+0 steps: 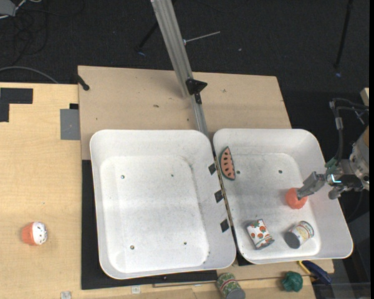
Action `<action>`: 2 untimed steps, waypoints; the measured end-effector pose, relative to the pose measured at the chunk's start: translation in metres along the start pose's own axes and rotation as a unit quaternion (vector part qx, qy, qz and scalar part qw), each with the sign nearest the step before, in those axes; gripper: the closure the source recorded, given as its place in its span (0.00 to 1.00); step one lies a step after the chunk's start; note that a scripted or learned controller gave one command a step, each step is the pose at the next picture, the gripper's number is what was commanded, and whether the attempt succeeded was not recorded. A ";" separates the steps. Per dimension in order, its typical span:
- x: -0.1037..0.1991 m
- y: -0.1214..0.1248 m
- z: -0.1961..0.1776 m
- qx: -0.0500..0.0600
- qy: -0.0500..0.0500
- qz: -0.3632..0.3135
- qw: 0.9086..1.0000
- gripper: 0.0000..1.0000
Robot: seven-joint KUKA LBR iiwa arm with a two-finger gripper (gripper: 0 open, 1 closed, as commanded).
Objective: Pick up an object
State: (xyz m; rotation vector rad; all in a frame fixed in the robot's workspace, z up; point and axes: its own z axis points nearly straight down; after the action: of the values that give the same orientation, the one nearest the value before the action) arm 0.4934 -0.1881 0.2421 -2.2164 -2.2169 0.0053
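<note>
Gripper [313, 185] beside red ball [294, 199]; can [298, 234], patterned box [259, 234] near

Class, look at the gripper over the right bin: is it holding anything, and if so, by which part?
It cannot be told. The gripper sits right at the small red object in the right bin, but no object shows clearly between its fingers.

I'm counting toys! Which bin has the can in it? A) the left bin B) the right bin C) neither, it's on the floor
B: the can lies in the right bin, near its front corner beside the spotted box.
</note>
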 end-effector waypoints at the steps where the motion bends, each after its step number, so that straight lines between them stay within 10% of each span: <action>1: 0.000 0.001 -0.002 -0.002 -0.001 0.000 1.000 0.00; 2: -0.008 0.002 0.046 0.000 0.000 0.000 1.000 0.00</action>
State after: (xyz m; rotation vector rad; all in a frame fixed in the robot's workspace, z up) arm 0.4950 -0.1965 0.1960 -2.2170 -2.2161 0.0052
